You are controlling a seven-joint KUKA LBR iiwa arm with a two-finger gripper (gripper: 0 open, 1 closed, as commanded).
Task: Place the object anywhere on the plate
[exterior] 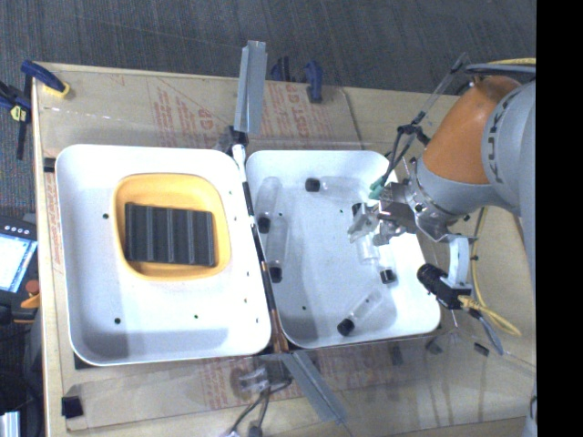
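The arm (474,153) is seen reaching in over the right rim of the right bin (301,326), its orange band raised above the wrist. The gripper (366,230) is held low inside that bin, toward its right side. A clear tube (369,248) appears just under the gripper, but whether it is gripped cannot be told. Other clear, black-capped tubes (360,312) are scattered across the same bin. The yellow plate (137,189), bearing a dark ribbed block (170,235), is seated in the left bin (82,326), beside the right bin.
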